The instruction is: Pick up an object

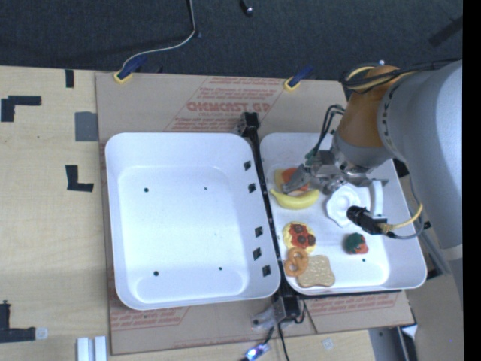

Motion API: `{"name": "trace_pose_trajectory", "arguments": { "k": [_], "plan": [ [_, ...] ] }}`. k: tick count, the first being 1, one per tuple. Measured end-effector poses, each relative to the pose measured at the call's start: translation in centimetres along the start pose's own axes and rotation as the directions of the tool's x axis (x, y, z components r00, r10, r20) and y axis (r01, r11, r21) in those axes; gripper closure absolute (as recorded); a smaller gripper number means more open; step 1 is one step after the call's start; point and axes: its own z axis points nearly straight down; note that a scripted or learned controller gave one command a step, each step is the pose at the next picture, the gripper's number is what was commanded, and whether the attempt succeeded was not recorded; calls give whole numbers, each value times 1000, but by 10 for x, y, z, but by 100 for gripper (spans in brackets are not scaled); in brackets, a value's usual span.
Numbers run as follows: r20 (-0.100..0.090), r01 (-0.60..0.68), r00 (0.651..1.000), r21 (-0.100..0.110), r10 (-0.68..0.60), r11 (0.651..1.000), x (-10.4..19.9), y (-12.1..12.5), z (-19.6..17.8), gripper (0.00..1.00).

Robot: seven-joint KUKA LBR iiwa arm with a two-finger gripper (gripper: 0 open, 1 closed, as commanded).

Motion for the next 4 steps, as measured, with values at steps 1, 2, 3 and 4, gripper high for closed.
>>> {"name": "trace_pose_trajectory", "arguments": {
  "k": [1, 2, 3, 4],
  "plan": [
    [0, 3, 1000, 0, -3, 1000, 11, 48, 1, 0],
    [-1, -1, 1000, 4, 1, 1000, 5, -69, 0, 0],
    [1, -1, 1000, 6, 1, 1000, 4, -68, -6, 100],
    [-3, 11, 1000, -7, -11, 1000, 85, -21, -103, 100]
  ]
}}
